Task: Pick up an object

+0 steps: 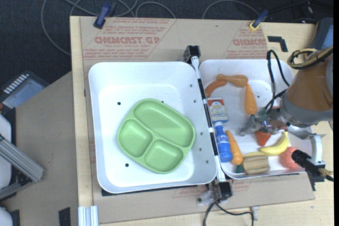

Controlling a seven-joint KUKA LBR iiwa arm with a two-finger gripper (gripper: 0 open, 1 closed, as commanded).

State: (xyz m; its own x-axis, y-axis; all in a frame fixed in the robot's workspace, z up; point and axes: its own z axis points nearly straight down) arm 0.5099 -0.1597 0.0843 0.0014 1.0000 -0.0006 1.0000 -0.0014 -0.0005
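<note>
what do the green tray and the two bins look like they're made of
Green tray: likely moulded plastic, matte, with three smooth rounded compartments in one even colour. Left bin and right bin: probably thin formed plastic, slightly glossy white, with rounded corners and rolled rims. None of this is certain from looks alone.

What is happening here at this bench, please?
A grey robot arm reaches from the right into the right bin, which holds toy food. Its gripper is low among the items, next to a red piece and a banana. The left bin holds a green divided plate.
</note>
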